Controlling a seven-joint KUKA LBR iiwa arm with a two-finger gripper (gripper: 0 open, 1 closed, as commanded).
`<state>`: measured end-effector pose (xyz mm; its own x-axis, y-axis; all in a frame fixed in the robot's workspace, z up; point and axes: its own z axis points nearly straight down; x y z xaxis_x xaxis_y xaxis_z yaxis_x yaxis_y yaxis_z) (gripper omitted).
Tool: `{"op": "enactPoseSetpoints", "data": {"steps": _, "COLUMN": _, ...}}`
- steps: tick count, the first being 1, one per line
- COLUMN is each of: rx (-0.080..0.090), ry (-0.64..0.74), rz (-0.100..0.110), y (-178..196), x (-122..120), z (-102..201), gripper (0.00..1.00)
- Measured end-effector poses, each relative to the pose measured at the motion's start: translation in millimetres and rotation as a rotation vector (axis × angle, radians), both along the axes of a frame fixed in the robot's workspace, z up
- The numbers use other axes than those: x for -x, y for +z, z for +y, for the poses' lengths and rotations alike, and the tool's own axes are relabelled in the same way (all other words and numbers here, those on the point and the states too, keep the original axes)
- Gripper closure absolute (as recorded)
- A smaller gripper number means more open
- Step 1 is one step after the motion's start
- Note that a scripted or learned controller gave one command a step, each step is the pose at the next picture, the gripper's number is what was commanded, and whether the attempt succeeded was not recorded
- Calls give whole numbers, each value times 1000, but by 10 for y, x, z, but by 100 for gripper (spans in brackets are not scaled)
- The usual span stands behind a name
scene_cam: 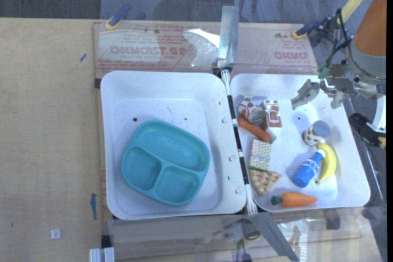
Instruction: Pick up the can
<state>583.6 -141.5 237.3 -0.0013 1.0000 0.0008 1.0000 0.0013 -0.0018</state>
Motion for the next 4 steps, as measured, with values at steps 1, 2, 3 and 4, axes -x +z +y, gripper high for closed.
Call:
{"op": "enactPoseSetpoints", "data": {"steps": 1, "rx": 1, "ry": -23, "rz": -1, "y": -759, "x": 525, "z": -454, "gripper": 0}}
{"op": "enactPoseSetpoints", "data": {"steps": 2, "rx": -17, "ry": 52, "rz": -7, "y": -1465, "x": 229, "z": -669, "gripper": 0}}
{"op": "enactPoseSetpoints", "data": {"steps": 3, "rx": -6, "ry": 46, "rz": -9, "y": -1363, "x": 241, "z": -729, "gripper": 100}}
{"op": "enactPoseSetpoints", "data": {"steps": 4, "rx": 2, "ry": -156, "rz": -3, "y": -440, "x": -325, "z": -211, "gripper": 100}}
